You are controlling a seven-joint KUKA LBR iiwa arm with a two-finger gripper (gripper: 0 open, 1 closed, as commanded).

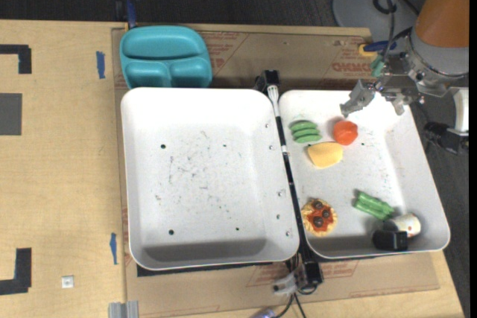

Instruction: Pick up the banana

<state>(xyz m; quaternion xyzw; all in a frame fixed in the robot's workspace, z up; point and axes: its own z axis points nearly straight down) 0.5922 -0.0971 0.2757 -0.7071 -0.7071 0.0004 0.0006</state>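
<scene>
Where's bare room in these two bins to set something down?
The left white bin is bare throughout. The right white bin is crowded: green pod, orange tomato, yellow piece, small pizza.

Two white bins [201, 249], one teal tray [165, 56], six toy foods in the right bin [417, 153]

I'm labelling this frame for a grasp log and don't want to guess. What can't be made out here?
- Tool: small and blurred in the camera view; open or shut can't be told.
- Arm: cut off by the top and right edges.
- Black and white items in the right bin's near corner: too small to identify.
- Yellow piece: presumably the banana, its shape unclear.
</scene>
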